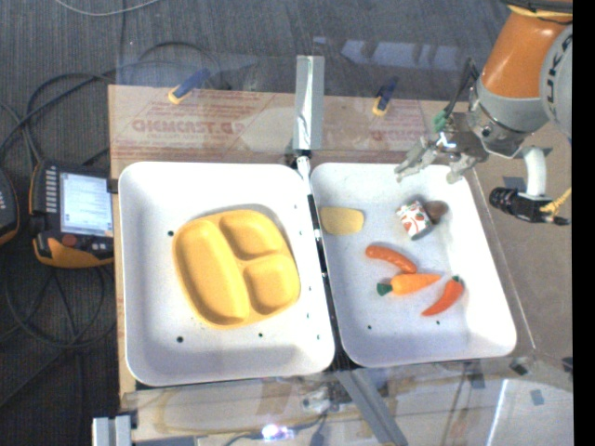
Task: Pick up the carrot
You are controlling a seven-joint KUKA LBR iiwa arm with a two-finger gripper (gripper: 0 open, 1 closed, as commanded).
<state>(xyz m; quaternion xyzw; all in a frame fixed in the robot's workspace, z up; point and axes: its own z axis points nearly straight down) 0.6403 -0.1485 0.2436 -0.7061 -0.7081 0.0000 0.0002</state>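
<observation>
The carrot (413,284), orange with a green stub at its left end, lies in the right bin (483,337) near the middle. My gripper (433,159) hangs over the bin's far edge, well above and behind the carrot. Its fingers are spread apart with nothing between them.
Around the carrot lie an orange-red sausage-shaped piece (390,257) and a red chili (443,296). A white and red wrapped item (416,218) and a pale yellow flat piece (341,219) sit farther back. The left bin (149,342) holds a yellow divided tray (237,266).
</observation>
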